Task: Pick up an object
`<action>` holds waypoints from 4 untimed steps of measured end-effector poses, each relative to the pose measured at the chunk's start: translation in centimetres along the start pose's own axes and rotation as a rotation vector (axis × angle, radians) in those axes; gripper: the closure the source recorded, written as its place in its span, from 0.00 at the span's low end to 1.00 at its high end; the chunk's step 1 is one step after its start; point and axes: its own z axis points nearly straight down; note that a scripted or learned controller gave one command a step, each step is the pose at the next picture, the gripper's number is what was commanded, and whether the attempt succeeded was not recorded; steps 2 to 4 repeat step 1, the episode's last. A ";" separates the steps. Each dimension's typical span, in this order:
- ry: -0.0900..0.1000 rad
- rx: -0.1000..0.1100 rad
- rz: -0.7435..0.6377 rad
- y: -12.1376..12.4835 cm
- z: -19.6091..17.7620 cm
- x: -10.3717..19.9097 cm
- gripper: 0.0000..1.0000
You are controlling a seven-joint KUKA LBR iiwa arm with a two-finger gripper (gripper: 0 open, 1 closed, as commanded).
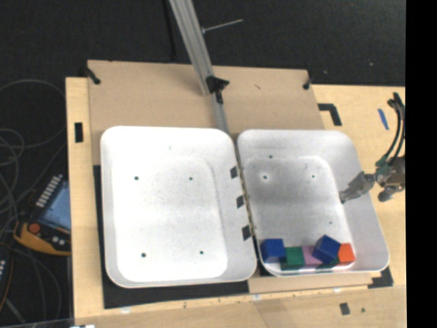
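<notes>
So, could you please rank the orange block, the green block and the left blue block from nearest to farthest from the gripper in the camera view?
1. Orange block, right bin's near-right corner, nearest the gripper.
2. Green block, further left.
3. Left blue block, leftmost of the row.

Gripper: small grey metal finger piece, slender and pale.
Wrist block: dark, compact, with green marks.
Cables: thin, dark, looping.
</notes>
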 end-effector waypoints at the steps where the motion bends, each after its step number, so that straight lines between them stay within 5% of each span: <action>1: -0.002 -0.003 0.000 0.1 -1.1 -0.1 1.00; 4: -0.002 -0.003 0.000 0.1 -1.1 -0.1 1.00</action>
